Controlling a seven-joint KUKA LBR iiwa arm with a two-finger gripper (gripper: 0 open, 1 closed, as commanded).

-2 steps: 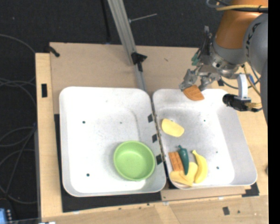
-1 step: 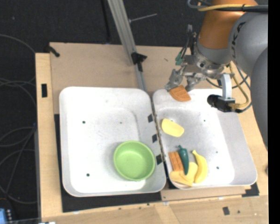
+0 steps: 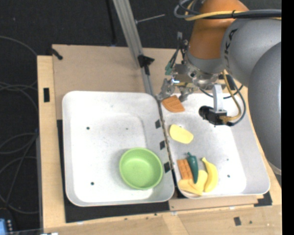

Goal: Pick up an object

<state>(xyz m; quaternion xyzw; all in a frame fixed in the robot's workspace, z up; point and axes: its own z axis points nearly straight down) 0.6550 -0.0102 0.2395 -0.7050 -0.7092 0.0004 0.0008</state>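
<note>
The left bin (image 3: 88, 131) has a green bowl (image 3: 141, 168) at about five o'clock. In the right bin (image 3: 240, 155), a pale yellow piece (image 3: 181, 134) lies near the middle wall, and a green pepper (image 3: 192, 166), a banana (image 3: 210, 175) and an orange block (image 3: 184, 169) sit piled at six o'clock. At twelve o'clock the gripper (image 3: 179, 89) hangs right over an orange bread-like piece (image 3: 174, 104). I cannot tell if it is grasping it. This looks like the grab step; next it likely needs a firm hold, then a lift straight up.
</note>
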